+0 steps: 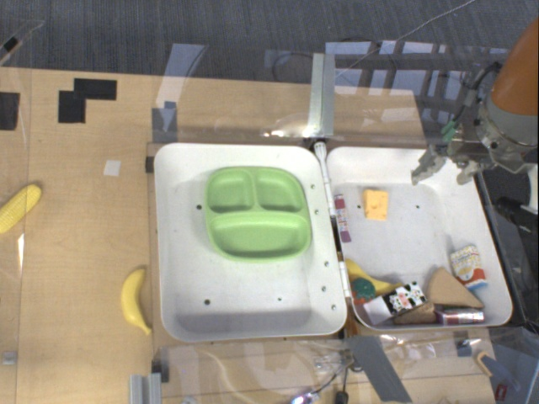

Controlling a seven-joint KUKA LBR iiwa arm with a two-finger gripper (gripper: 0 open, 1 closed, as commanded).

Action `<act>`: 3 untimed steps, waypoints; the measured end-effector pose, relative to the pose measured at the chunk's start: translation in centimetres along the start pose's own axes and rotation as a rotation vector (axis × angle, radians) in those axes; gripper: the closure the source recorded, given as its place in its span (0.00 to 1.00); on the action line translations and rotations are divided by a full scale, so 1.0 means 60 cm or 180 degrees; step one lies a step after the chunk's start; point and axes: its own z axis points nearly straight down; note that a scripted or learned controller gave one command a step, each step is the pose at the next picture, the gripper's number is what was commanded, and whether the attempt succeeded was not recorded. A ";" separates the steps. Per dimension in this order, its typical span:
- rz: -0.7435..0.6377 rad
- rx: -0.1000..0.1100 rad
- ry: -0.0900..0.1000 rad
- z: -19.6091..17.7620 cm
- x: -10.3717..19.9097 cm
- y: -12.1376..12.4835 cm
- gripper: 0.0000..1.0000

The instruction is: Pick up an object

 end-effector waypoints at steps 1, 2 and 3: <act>-0.0900 0.0002 0.0003 0.214 0.063 0.029 0.00; -0.0515 -0.0025 -0.0002 0.260 0.013 -0.017 0.00; -0.1211 -0.0019 -0.0003 0.262 0.084 0.098 0.00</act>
